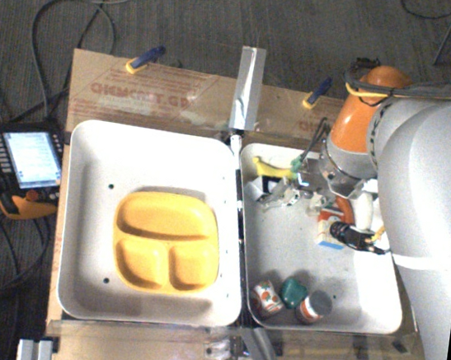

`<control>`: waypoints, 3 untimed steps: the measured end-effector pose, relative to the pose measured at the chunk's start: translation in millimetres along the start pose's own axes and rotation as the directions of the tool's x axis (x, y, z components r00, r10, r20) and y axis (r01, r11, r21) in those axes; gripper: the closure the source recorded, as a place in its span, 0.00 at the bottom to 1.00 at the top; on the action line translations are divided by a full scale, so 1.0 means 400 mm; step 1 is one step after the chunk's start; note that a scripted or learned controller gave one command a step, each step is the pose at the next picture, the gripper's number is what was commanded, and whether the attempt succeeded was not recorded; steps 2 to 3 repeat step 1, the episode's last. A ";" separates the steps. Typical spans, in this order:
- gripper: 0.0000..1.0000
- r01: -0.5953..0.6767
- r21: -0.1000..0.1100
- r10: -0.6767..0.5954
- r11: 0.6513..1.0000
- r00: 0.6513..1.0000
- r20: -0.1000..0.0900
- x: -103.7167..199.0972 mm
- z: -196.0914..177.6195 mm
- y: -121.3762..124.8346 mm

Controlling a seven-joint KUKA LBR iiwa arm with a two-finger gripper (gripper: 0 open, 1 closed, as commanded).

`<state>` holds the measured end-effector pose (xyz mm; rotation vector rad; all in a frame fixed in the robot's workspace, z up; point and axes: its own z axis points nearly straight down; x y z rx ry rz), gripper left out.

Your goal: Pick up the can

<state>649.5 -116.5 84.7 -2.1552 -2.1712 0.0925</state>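
While the pincer point(283, 193) hangs over the right bin's point(359, 298) far end, I cannot tell its state. The can point(266, 299) lies well apart — near edge, beside a green object point(293, 292).

Two white bins side by side. The left bin point(82, 196) carries a yellow three-compartment tray point(169, 240) at its centre. In the right bin point(359, 294), two cans point(266, 298) point(313, 306) flank a green object point(293, 292) along the near edge; the gripper point(283, 193) hangs by the far-left corner, beside a banana point(273, 167).
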 end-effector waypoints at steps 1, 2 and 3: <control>1.00 0.001 0.000 -0.001 1.000 1.000 0.006 0.001 -0.022 -0.002; 1.00 0.001 0.000 -0.001 1.000 1.000 0.006 0.001 -0.022 -0.002; 1.00 0.001 0.000 -0.001 1.000 1.000 0.006 0.001 -0.022 -0.002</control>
